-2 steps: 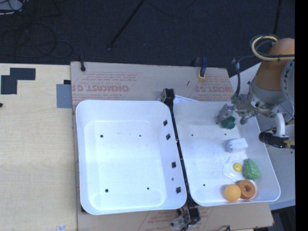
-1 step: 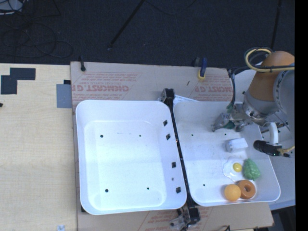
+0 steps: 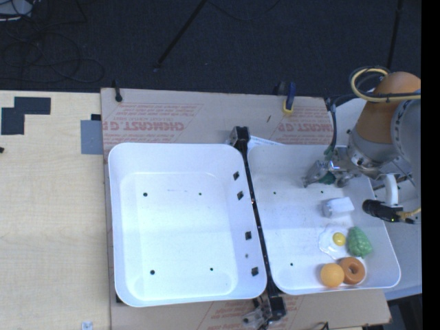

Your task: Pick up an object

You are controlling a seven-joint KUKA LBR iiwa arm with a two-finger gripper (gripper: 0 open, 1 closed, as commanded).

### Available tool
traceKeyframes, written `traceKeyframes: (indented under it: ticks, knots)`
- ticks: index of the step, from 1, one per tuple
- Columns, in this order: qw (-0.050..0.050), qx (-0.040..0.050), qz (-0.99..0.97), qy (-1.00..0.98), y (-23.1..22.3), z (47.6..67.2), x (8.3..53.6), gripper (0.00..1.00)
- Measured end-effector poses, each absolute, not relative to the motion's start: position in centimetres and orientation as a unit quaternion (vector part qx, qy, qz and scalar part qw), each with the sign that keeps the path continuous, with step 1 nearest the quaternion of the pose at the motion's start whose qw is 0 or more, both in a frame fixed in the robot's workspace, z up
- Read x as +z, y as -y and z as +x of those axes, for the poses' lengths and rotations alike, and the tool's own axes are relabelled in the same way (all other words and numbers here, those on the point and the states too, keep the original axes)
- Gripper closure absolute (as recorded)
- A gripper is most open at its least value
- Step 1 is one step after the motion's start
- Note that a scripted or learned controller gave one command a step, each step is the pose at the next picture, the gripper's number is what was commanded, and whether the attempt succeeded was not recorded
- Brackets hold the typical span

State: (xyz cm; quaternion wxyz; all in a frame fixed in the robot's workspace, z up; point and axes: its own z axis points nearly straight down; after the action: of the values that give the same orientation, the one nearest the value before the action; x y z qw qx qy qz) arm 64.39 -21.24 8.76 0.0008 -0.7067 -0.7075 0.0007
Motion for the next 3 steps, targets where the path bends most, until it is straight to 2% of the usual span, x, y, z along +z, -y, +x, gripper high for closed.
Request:
traceKeyframes:
  ticks: [1,2,3]
  knots:
    - [0.001,0.0010,-0.706,0.708,21.2,64.4,9.8,1.00]
    - [-0.002,-0.0006,-0.707,0.707,21.5,64.4,18.7,1.00]
    - [0.001,-0.0017,-0.705,0.710,12.8,60.7,24.9,1.00]
